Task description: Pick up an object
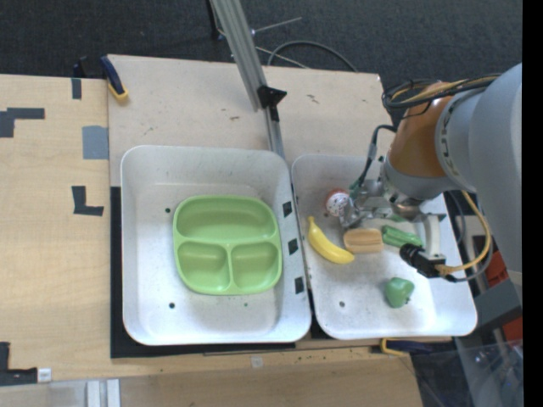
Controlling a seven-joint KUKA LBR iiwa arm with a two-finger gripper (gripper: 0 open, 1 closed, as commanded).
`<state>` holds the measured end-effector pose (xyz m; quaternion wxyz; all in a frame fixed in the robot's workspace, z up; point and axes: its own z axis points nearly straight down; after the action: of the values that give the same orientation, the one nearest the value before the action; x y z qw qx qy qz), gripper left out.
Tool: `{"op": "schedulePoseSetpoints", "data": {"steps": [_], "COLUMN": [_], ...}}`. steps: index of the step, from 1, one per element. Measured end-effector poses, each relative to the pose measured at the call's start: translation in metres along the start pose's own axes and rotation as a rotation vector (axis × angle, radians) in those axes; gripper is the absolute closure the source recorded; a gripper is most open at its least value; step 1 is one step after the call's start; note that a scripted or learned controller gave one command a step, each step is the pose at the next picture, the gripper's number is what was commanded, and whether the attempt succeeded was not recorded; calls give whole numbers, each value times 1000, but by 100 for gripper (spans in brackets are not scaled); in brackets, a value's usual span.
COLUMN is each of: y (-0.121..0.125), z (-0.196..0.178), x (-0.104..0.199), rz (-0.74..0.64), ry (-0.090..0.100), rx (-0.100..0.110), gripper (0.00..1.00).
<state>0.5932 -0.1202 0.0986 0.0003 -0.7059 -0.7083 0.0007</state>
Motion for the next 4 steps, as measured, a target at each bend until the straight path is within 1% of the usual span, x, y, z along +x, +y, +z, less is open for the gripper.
{"op": "schedulePoseSetpoints", "data": {"steps": [1,2,3,4], "y": [4,6,15,19], "z": [-57,-121,-170,-164], "x": [10,11,17,63], "rz": [1,1,1,-2], "ry": [0,-1,0,1], "rx": [-6,-7,-6,0], "gripper": [100,100,100,100]}}
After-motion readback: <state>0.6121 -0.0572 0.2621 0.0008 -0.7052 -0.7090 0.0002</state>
